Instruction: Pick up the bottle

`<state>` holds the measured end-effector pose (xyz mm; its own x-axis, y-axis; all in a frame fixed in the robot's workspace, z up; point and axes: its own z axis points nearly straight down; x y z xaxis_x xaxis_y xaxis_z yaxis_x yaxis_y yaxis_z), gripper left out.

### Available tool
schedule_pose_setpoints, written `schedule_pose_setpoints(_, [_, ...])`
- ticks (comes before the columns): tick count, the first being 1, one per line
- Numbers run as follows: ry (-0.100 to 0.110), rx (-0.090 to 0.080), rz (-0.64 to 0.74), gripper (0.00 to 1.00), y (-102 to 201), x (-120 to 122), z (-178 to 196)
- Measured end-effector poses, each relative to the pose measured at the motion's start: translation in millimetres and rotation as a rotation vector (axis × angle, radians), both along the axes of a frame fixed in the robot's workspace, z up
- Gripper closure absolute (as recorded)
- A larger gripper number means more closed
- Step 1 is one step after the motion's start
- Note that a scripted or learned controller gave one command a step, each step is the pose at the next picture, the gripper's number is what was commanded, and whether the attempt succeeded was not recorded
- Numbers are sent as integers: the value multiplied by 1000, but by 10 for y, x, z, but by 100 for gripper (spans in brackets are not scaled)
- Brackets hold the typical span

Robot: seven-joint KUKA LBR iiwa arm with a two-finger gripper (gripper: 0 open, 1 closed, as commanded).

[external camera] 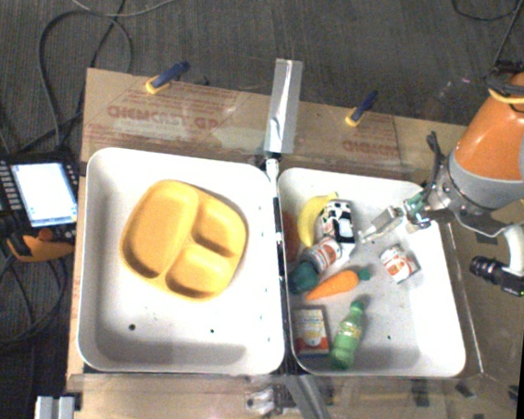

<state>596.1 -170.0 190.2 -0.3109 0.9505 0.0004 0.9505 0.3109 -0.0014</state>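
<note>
The green bottle (349, 332) lies on its side near the front of the right bin (446, 316), its cap pointing to the back. My gripper (374, 230) hangs over the back middle of that bin, slanting down to the left from the wrist. Its tip is beside a black and white toy (338, 219) and above a carrot (333, 284). The bottle is well in front of the gripper and apart from it. Nothing shows in the gripper.
Also in the right bin are a banana (314, 214), a labelled can (324, 255), a small can (398, 264), a dark green piece (304, 275) and a small box (310, 330) left of the bottle. The left bin (93, 307) holds a yellow divided plate (184, 239).
</note>
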Motion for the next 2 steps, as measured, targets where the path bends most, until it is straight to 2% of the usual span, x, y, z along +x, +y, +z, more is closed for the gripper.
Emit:
schedule_pose_setpoints(1, [-1,-3,22,0,-540,33,13])
schedule_pose_setpoints(2, [-1,-1,-211,0,-157,-54,493])
